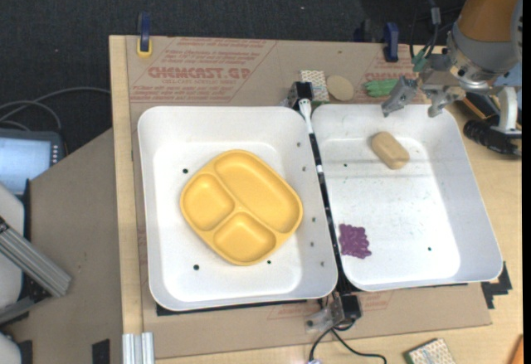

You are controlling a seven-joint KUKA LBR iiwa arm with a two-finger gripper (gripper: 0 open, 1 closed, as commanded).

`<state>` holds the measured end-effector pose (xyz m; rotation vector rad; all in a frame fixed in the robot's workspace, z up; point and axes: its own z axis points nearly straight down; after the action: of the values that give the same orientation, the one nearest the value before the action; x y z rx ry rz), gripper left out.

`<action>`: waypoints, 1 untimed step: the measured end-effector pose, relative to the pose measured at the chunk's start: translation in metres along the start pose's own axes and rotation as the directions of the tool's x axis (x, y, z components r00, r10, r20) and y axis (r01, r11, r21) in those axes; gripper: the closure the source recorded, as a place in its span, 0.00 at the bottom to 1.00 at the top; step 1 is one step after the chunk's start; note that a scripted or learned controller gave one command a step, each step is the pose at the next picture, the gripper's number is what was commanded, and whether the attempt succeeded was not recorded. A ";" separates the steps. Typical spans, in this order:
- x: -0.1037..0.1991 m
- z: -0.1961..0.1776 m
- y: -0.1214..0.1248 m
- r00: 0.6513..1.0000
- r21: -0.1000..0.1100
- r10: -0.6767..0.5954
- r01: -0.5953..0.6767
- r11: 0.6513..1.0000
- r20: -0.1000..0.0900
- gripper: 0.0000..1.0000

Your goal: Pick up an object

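Grey arm with orange band, entering from the right; its two-finger gripper (417, 99) hangs spread and empty above the far edge of the right white bin (465, 188). Tan oblong block (388, 149) lies just below it; purple grape cluster (354, 240) near the front-left corner, floor between bare. Yellow three-compartment plastic plate (241, 206) sits in the left white bin (162, 188).

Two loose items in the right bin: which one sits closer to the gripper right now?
The tan bread-roll-shaped piece, near the right bin's far edge just below the gripper. The purple grape cluster lies much farther off, by the bin's near left side.
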<state>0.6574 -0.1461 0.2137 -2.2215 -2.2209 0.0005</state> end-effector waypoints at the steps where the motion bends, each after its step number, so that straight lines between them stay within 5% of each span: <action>1: -0.013 0.137 -0.036 1.000 0.009 0.003 -0.003 1.000 -0.002 0.00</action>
<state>0.6209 -0.1590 0.0770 -2.2192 -2.2126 0.0083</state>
